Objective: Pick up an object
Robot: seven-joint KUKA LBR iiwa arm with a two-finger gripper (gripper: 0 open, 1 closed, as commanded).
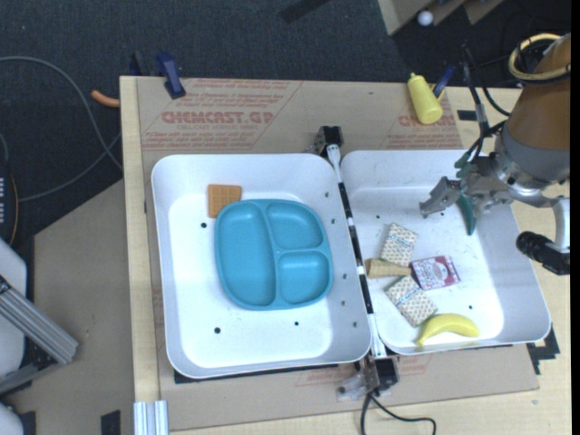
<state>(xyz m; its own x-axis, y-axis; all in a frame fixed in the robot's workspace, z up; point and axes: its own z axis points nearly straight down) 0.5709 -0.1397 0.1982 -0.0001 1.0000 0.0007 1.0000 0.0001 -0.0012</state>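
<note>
The bench (272, 107) carries two white bins: the left bin (181, 270) holds a blue divided plate (272, 252) at its centre with a small tan cracker (224, 198) at the plate's eleven o'clock, and the right bin (507, 279) holds the loose pieces worth picking. The arm (539, 120) hangs over the right bin's two o'clock corner, and its gripper (458, 202) hovers with fingers spread apart and nothing between them, above bare bin floor. The candidates cluster toward the bin's seven o'clock: a yellow banana (448, 327) lowest, a pink packet (433, 272) above it, two patterned packets (399, 241) (410, 299) and a tan wedge (385, 267) by the bin's left wall. Since the pieces lie close or touching, I would judge the banana the cleanest target, as it sits at the edge of the group; the fingers should straddle its short width, come down square and settle low before closing, keeping clear of the patterned packet at its ten o'clock
</note>
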